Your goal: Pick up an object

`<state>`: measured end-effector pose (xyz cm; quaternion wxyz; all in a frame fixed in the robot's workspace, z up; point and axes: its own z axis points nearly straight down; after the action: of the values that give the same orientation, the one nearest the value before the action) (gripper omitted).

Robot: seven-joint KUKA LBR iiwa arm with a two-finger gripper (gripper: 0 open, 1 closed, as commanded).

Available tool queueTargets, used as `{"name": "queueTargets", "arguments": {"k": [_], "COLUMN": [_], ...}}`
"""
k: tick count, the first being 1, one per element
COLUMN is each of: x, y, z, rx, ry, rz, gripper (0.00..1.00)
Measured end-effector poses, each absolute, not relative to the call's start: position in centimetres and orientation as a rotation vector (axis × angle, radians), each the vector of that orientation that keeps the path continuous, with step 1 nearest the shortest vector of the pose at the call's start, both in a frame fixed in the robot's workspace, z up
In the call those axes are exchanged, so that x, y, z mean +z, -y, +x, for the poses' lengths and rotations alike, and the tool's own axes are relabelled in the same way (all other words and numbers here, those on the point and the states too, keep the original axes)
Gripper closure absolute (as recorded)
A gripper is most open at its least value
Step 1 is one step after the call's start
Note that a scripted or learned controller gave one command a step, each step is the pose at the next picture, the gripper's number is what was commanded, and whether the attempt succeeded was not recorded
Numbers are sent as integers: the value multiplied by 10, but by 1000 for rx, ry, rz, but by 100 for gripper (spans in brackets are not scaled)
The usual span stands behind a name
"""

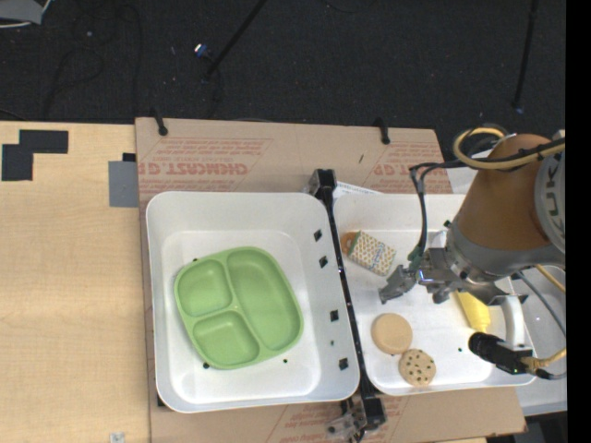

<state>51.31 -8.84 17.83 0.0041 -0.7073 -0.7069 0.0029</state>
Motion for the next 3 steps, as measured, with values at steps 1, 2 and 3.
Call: {"name": "queueTargets", "arguments": {"k": [1, 2, 3], "x": [134, 146, 209], "y": [93, 93, 96], "z": [514, 514, 513], "rx": [7, 6, -3], "ry": [2216, 2211, 2224], "rz": [-2217, -2222, -2222], "gripper": [0, 100, 100]}}
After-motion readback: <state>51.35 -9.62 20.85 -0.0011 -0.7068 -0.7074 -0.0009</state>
